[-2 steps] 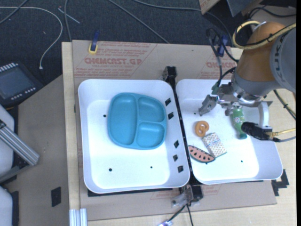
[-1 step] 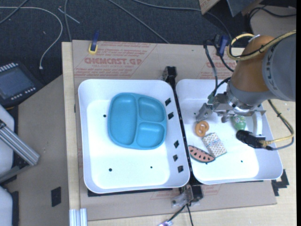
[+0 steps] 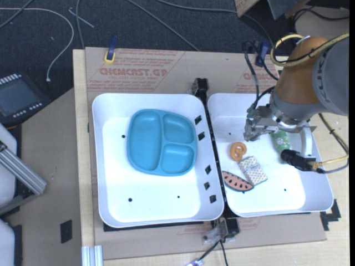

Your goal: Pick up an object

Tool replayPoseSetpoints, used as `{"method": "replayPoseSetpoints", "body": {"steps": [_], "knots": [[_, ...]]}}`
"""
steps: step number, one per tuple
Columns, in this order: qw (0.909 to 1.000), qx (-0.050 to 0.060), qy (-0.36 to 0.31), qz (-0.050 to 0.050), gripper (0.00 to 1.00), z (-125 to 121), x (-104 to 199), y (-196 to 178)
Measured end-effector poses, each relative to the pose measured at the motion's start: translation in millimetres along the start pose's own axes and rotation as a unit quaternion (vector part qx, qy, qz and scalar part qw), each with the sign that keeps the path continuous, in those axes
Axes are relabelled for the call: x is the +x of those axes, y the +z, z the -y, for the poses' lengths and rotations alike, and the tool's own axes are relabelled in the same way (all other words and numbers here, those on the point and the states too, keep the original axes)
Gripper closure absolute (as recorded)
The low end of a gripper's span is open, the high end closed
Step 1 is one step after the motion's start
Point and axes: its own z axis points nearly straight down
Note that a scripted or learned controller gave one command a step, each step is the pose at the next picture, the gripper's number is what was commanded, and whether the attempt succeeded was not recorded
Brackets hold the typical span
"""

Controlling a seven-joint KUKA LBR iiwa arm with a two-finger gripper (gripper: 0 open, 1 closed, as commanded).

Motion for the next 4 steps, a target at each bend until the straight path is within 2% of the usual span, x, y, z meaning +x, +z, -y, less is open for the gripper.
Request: {"method": "replayPoseSetpoints", "body": {"steps": [1,2,4], "knots": [[1.0,-0.004,-0.001,0.001,1.0,-3.0,-5.1,-63.6],[1.0,-0.001,-0.001,0.001,1.0,-3.7,-5.0,-73.4],[1.0,0.0,-0.004,-0.001,1.0,6.9,118.9,-75.2]]}}
